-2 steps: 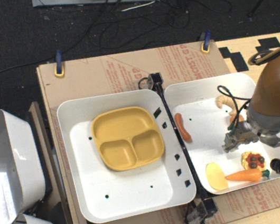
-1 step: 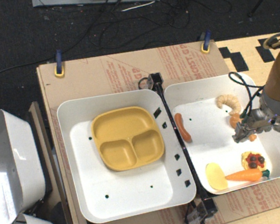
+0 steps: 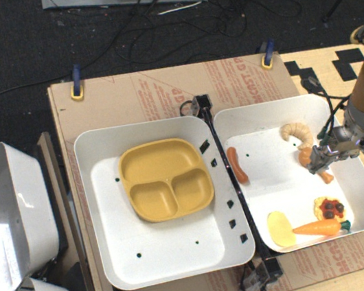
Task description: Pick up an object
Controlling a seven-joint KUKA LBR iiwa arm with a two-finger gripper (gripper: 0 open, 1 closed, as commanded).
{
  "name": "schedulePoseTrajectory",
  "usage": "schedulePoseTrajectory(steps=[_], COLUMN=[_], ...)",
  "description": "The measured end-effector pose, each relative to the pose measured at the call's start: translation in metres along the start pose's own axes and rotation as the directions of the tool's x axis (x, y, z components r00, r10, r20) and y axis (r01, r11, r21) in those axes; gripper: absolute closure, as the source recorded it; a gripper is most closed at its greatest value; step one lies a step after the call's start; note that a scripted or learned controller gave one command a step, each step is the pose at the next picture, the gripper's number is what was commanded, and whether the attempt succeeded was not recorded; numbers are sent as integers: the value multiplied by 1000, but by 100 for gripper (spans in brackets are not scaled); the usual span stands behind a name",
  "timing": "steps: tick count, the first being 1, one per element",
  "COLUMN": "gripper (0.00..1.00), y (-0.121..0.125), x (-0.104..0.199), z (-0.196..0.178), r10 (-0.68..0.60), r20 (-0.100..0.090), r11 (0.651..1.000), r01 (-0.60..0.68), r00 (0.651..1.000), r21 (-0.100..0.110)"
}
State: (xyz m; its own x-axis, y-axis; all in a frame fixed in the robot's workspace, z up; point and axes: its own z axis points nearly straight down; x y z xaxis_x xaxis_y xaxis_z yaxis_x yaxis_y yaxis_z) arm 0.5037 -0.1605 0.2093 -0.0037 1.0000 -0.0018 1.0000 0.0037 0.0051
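Over right white bin [image 3: 361,211]: gripper [image 3: 318,165] low at small orange piece [image 3: 307,156], grip and opening not discernible; one beige croissant [image 3: 295,131], one sausage [image 3: 238,165], one carrot [image 3: 316,228], one yellow disc [image 3: 279,227], one pizza slice [image 3: 329,206]; one yellow divided plate [image 3: 167,179] in left bin [image 3: 118,257].

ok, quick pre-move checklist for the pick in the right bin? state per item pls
1. Gripper over the right white bin, not the rim: ok.
2. Small orange toy piece by the gripper, between the fingers: cannot tell.
3. Tan curved croissant toy apart from the gripper: ok.
4. Orange carrot toy, yellow oval piece and red-topped pastry toy near the front wall, away from the gripper: ok.
5. Orange sausage toy beside the divider, away from the arm: ok.
6. Yellow divided plate in the left white bin: ok.
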Motion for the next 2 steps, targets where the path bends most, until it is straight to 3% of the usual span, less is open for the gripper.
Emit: schedulePoseTrajectory(steps=[1,2], gripper=[100,100], y=[8,11], x=[-7,54], z=[-53,-49], r10=[0,-4], r20=[1,-2], r11=[1000,1000], r01=[0,4], r00=[1000,1000], r21=[-1,5])
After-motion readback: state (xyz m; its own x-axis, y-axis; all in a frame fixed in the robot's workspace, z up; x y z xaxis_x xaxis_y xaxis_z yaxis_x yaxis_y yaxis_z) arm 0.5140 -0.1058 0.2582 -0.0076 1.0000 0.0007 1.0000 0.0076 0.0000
